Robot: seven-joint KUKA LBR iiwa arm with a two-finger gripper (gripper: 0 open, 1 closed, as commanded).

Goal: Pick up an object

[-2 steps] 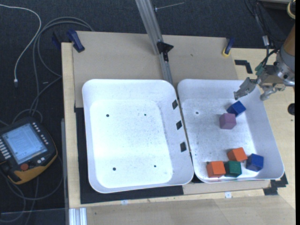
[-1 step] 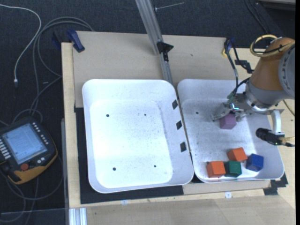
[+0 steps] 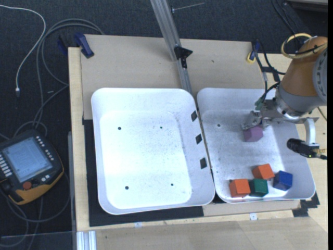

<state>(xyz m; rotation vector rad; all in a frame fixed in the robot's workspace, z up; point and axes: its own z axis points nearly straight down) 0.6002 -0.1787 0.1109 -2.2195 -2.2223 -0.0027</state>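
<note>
In the right bin [image 3: 223, 95], a purple block [image 3: 254, 134] lies near the middle. My gripper [image 3: 253, 122] hangs directly over the block's upper edge and partly covers it, reaching in from the right below the orange-banded wrist. Whether it touches the block I cannot tell. Along the bin's front edge sit an orange block [image 3: 263, 171], a blue block [image 3: 282, 180], a green block [image 3: 259, 187] and an orange-red block [image 3: 240, 187].
The left bin [image 3: 135, 95] sits beside the right one, and black clips [image 3: 198, 138] lie along the seam between them. A metal pole [image 3: 166, 25] rises behind the bins. A black cable fitting [image 3: 303, 147] hangs off the arm at the right bin's right edge.
</note>
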